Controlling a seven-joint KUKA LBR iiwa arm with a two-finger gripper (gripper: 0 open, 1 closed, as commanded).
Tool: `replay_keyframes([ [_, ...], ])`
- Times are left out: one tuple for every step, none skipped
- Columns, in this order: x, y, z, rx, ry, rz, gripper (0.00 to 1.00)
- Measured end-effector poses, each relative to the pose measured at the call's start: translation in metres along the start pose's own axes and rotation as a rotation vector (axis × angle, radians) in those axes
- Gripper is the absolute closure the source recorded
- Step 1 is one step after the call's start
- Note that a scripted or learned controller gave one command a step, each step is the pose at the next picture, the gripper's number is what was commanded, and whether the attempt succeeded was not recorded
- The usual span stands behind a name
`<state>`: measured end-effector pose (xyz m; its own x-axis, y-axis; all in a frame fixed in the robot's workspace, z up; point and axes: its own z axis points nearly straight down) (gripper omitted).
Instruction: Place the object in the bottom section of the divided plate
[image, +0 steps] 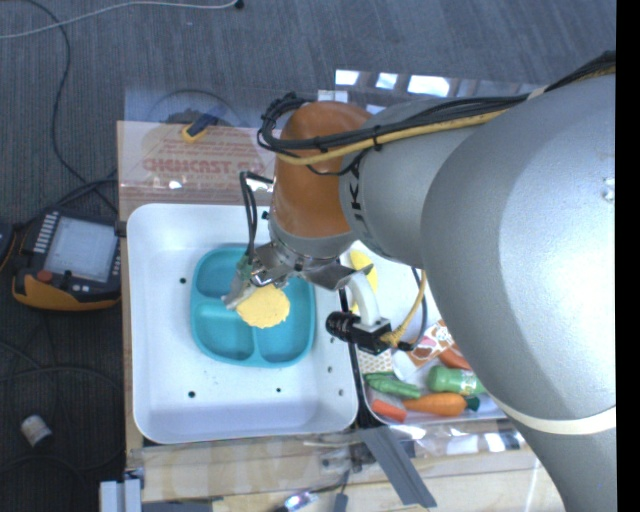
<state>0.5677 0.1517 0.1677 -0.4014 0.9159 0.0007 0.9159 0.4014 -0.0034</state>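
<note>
Yellow disc (265, 308) sits over the teal plate (215, 335), the hand (250, 282) seemingly clamped on it; I judge placing underway. Next I'd release into the bottom section.

The grey KUKA arm (500, 220) comes in from the right, its bulky links taking up most of that side. It narrows toward the orange band (312, 170) above the wrist, where black and yellow cables loop over the top and run back along the arm. Below the band the wrist points steeply down and a little to the left. The two-finger gripper (250, 283) hangs at the end of it, low over the left bin, its metal fingers (243, 268) closed on the edge of a flat yellow disc-shaped object (265, 307).
</note>
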Motion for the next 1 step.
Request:
replay_keyframes([
  [-0.0002, 0.0, -0.0002, 0.0, 0.0, 0.001, 0.0],
])
